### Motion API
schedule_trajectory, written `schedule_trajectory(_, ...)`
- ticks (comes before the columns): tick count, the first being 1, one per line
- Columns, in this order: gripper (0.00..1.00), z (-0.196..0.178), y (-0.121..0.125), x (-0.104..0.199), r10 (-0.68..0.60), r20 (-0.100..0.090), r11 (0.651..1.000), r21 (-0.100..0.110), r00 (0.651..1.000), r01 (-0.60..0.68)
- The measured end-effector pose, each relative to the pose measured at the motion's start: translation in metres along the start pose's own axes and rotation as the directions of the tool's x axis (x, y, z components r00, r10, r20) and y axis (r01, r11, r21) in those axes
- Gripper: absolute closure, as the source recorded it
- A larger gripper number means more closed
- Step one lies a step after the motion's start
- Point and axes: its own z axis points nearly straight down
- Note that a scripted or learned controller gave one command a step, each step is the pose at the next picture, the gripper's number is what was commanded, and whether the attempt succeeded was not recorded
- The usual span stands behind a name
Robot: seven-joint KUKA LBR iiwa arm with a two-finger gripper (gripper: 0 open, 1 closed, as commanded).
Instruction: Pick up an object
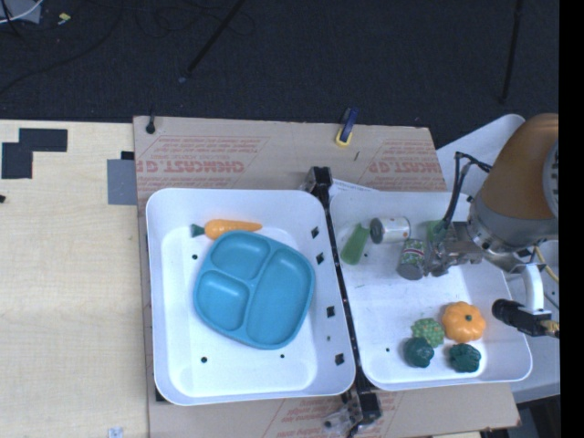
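Reaching into the right bin, the claw sat low beside a small can, touching or nearly so. Whether it was wide or narrow could not be told. Nothing looked lifted: the grasp was left to do. A green pod lay further left, a pumpkin and broccoli nearer the camera.
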Motion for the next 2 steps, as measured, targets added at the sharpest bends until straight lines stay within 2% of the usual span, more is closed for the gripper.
schedule_trajectory(2,1.0,-0.074,-0.003,0.0,-0.001,0.0,1.0,0.0,1.0,0.001)
